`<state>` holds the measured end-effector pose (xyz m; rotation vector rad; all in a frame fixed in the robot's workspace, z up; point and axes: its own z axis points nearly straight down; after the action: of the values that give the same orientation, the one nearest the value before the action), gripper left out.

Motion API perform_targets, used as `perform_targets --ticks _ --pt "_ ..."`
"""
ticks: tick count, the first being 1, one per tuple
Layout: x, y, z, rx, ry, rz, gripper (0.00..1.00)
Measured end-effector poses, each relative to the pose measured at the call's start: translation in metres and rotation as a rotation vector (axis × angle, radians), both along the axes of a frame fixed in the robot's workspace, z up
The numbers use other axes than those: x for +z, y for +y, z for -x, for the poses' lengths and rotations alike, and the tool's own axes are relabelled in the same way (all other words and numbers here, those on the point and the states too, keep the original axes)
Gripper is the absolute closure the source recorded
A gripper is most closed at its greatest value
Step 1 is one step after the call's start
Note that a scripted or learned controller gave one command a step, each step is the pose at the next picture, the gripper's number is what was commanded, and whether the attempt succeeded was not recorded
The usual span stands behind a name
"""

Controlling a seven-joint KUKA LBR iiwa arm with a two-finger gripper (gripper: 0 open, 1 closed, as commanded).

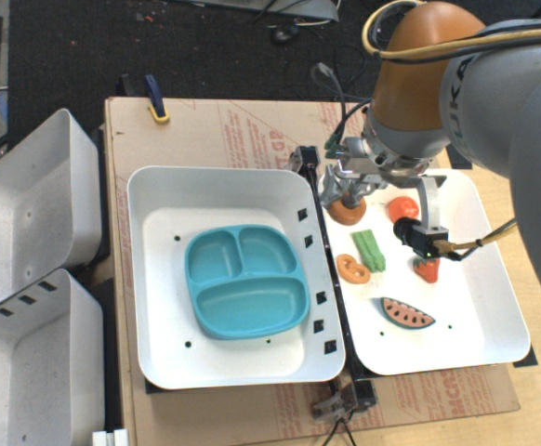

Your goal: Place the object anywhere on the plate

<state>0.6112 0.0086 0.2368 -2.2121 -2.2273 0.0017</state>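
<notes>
Camera view, gripper [347, 193] over round brown object [347, 214]; no evident long axis

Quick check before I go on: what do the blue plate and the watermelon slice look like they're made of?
The blue plate looks like moulded plastic: one even turquoise colour, rounded dividers, a soft semi-matte sheen. The watermelon slice looks like a toy, probably plastic or rubbery: flat solid red with a green rim, neat black seeds and no wet gloss. The view leaves open whether it is hard or soft.
</notes>
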Motion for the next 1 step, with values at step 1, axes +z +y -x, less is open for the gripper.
perform_targets --ticks 1 --pt "0.0061 0.0556 -0.0069 0.002 -0.005 -0.001 1.0"
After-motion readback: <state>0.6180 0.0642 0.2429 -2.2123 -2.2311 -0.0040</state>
